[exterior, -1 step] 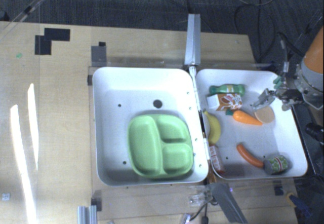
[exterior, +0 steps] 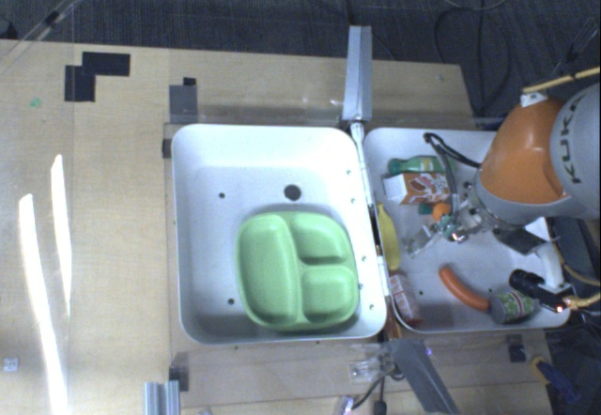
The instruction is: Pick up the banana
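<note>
The banana is a slim yellow shape lying lengthwise against the left wall of the right bin. My gripper hangs low over the middle of that bin, a short way right of the banana and apart from it. It points down and to the left. The grey arm with its orange band reaches in from the right and hides part of the bin floor behind it.
Above the gripper lie a printed carton, a green packet and a small orange piece. A reddish sausage, a dark green bottle and a small can sit near the front. The left bin holds a green divided plate.
</note>
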`<state>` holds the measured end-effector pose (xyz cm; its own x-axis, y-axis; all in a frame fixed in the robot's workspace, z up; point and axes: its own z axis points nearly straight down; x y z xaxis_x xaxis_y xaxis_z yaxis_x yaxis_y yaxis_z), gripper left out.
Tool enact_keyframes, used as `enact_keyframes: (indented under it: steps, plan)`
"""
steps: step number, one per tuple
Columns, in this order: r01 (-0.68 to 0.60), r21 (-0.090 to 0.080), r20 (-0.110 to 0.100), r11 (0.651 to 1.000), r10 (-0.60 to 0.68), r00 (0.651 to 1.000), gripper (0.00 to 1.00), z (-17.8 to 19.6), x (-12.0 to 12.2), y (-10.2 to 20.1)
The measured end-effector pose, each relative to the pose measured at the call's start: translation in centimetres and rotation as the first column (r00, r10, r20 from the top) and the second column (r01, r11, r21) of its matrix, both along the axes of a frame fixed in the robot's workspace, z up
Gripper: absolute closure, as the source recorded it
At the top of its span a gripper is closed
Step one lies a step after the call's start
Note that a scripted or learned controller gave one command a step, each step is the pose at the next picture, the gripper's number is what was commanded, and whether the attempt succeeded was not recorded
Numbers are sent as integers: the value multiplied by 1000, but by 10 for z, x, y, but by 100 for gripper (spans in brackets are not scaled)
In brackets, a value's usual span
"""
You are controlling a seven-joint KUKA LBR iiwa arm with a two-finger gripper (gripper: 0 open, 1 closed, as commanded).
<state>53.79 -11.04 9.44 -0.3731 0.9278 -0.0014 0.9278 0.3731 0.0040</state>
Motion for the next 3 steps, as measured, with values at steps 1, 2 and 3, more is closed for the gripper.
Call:
enact_keyframes:
  steps: [1, 2, 3]
  plan:
    - [486, 4, 3, 874, -486, 874, 0, -6, 16, 14]
    - [511, 4, 12, 860, -511, 860, 0, -4, -34, 22]
    - [639, 6, 5, 769, -639, 769, 0, -6, 36, 26]
